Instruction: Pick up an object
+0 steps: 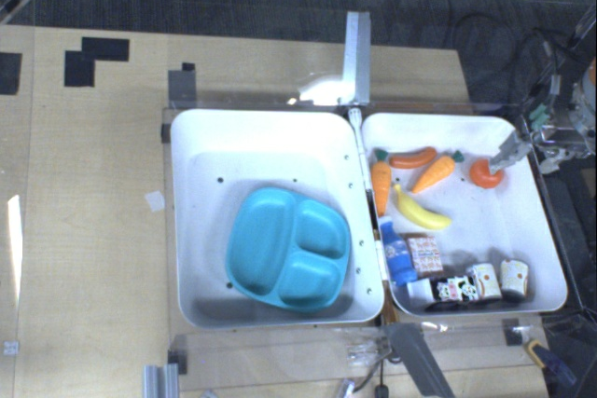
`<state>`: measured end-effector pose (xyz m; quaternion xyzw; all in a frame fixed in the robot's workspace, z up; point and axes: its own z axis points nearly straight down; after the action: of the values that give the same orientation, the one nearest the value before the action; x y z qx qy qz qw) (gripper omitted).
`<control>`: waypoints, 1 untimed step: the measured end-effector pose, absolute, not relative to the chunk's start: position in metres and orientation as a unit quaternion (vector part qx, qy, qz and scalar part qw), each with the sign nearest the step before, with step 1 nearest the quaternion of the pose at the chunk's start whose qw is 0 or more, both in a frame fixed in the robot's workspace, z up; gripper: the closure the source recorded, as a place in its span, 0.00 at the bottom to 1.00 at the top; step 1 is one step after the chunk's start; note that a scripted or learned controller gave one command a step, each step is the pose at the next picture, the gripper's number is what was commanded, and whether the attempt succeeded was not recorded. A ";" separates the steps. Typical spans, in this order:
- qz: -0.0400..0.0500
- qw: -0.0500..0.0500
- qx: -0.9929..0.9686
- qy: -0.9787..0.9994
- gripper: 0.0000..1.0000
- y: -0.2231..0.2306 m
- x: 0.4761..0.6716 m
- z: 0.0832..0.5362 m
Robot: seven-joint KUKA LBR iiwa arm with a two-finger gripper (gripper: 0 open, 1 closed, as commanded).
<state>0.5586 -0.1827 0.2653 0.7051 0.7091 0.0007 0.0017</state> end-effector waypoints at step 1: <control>0.001 0.001 0.696 0.718 0.00 -0.124 0.579 0.178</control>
<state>0.5794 -0.1237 0.1784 0.6959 0.7182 0.0010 0.0014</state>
